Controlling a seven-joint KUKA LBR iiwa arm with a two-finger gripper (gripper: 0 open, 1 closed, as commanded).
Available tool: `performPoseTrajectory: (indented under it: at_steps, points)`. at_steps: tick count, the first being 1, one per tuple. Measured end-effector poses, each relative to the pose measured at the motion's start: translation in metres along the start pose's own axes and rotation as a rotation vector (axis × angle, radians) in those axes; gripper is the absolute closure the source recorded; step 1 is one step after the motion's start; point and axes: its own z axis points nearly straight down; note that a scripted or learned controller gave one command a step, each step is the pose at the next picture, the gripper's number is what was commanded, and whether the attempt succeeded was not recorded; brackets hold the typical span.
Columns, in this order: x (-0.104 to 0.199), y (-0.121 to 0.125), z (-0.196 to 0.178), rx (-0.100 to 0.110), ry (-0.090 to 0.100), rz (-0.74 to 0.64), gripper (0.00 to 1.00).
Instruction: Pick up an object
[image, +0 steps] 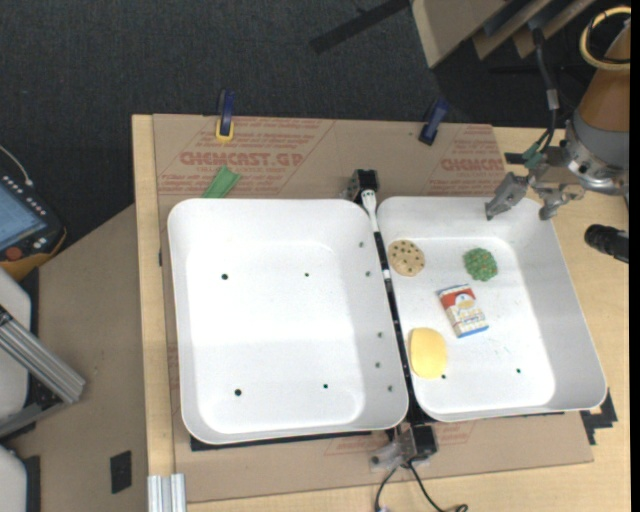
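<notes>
The right bin (560, 330) holds a round tan cookie (406, 257), a green bumpy ball (481, 263), a small red and white box (462, 309) and a yellow oval piece (428, 352). My gripper (526, 200) hangs over the bin's far right corner, above and to the right of the green ball. Its two fingers are spread apart with nothing between them.
The left bin (270, 400) sits beside the right one, sharing a black hinge strip (381, 270). Both rest on a cardboard sheet (300, 150) held by blue clamps (226, 112) at the back. A green scrap (220, 182) lies on the cardboard.
</notes>
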Motion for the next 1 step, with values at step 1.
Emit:
performPoseTrajectory:
  at_steps: [1]
  points:
    - [-0.0226, -0.0574, 0.1179, 0.01, 0.007, 0.004, 0.0]
